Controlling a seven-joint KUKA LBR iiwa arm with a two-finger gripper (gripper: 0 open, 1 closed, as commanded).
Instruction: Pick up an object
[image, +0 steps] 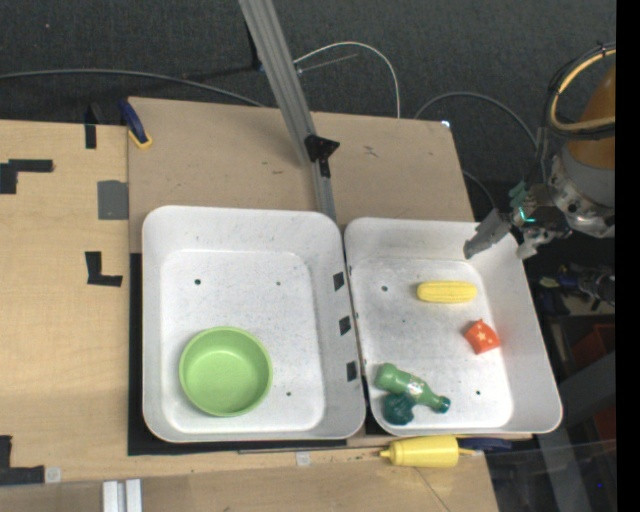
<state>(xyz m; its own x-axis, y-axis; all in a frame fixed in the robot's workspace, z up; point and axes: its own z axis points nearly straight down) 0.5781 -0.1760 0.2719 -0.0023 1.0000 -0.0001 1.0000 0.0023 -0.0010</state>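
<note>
Tan fibreboard desk (220, 150), matte, marked with black tape angles toward 9 o'clock. Blue clip (135, 122) with a yellow tip at the board's 11 o'clock corner.

Left bin (250, 290): shallow white plastic, speckled, with rounded corners. Lime-green bowl (226, 371), round and smooth, at 7 o'clock inside it, well apart from the walls.

Grey metal bar (285, 80), straight and flat-sided, slanting down from 12 o'clock to the seam between the bins.

Right bin (420, 340): same white speckled shell, just beside the first. Possible picks inside it:
- Green bottle-shaped toy (412, 384), glossy, lying on its side at 7 o'clock, touching a darker teal lump (398, 408).
- Yellow corn cob (447, 292), long and bumpy, lying crosswise near 1 o'clock.
- Orange-red block (482, 337), small and angular, at 3 o'clock, below the cob and apart from it.

Yellow rounded piece (425, 452), smooth plastic, lying on the desk just outside the right bin's 6 o'clock rim.

Claw (482, 243): grey metal, tilted, over the right bin's 2 o'clock corner, above and right of the cob. Nothing seen gripped. Open or closed: cannot tell. Orange band and grey wrist behind it at 3 o'clock.
</note>
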